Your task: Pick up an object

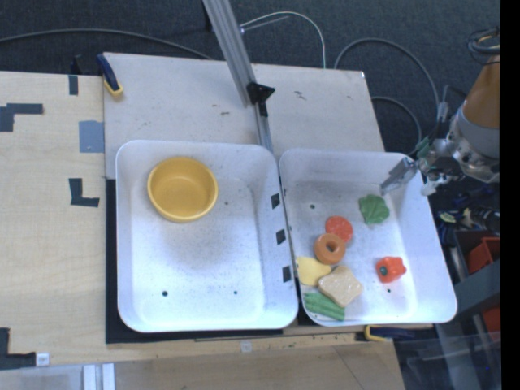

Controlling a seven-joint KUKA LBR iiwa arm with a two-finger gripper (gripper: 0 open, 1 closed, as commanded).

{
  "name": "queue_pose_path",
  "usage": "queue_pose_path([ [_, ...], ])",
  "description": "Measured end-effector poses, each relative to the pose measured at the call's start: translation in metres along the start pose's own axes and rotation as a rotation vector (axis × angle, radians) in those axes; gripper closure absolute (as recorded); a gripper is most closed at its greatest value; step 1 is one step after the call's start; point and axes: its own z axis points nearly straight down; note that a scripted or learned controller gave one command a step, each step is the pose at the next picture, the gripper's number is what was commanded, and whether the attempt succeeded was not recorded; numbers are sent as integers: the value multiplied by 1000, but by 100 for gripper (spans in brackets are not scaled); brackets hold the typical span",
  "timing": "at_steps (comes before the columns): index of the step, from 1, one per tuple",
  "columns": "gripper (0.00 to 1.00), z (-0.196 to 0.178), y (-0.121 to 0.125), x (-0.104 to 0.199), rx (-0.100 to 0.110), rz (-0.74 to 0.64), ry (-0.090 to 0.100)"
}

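We see two shallow white bins side by side, both of smooth moulded plastic with rounded corners, their floors dusted with dark specks. The left bin (138, 299) holds a round yellow bowl (183, 188), glossy and thick-walled, sitting upright near its far left corner.

The right bin (439, 299) holds a scatter of toy food. A green leafy piece (374, 209), lumpy and matte, lies toward the far right of the bin floor. Near the middle a red rounded piece (340, 228) touches a brown ring-shaped doughnut (329, 249) that lies flat with its hole facing up. A small red pepper (390, 269) sits apart toward the right wall, its long axis running roughly left to right. Along the near edge a pale yellow chunk (310, 270), a tan slice of bread (340, 286) and a flat green bean pod (323, 306) crowd together, touching; the pod's long axis slants from upper left to lower right along the bin's near rim.

The gripper (400, 174) hangs over the far right rim of the right bin, just beside the leafy piece, with its grey metal fingers slanting down and leftward. We cannot tell whether they are parted or closed, and nothing shows between them.

The bins rest on a scuffed white board (179, 96), beside a pale wooden bench top (49, 242) marked with dark tape. A grey metal bar (231, 39) slants across the board. Beyond lies dark carpet with looping cables (357, 47).
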Motion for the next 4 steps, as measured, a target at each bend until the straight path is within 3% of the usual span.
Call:
queue_pose_path([
  [1,0,0,0,0,0,0,0],
  [2,0,51,9,-1,5,0,0],
  [3,0,113,0,1,7,1,1],
  [4,0,143,2,1,-6,2,-1],
])
